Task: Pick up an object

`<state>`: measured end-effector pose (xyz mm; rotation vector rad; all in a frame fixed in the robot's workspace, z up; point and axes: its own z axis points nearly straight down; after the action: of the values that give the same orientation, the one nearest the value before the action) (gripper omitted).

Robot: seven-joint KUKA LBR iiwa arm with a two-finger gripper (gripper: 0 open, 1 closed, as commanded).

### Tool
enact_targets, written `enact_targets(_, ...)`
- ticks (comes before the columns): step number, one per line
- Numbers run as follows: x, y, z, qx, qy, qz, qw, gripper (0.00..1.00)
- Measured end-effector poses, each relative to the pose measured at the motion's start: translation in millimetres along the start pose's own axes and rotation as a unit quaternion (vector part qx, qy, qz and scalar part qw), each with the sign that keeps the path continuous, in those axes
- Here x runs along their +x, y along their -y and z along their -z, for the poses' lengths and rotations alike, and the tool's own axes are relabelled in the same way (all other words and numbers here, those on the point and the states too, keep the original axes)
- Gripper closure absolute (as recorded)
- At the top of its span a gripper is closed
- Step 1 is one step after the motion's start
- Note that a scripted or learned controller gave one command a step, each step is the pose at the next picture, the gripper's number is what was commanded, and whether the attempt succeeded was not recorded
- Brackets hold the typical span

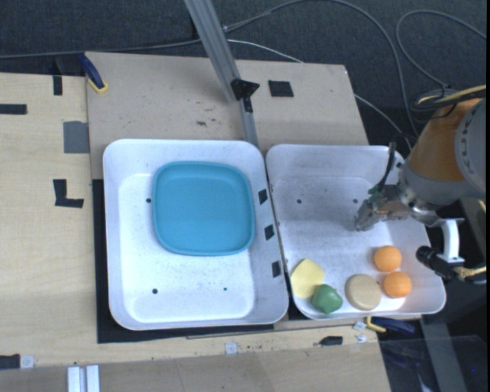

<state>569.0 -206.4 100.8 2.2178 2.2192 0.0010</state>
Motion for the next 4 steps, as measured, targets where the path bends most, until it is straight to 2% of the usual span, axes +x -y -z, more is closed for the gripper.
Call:
enact_targets(2,12.5,-10.2,95.6,0.0,-0.001,0.0,1.0,1.0)
enact_targets(4,12.3,-18.1,178.6,0.0,-0.001,0.0,1.0,1.0)
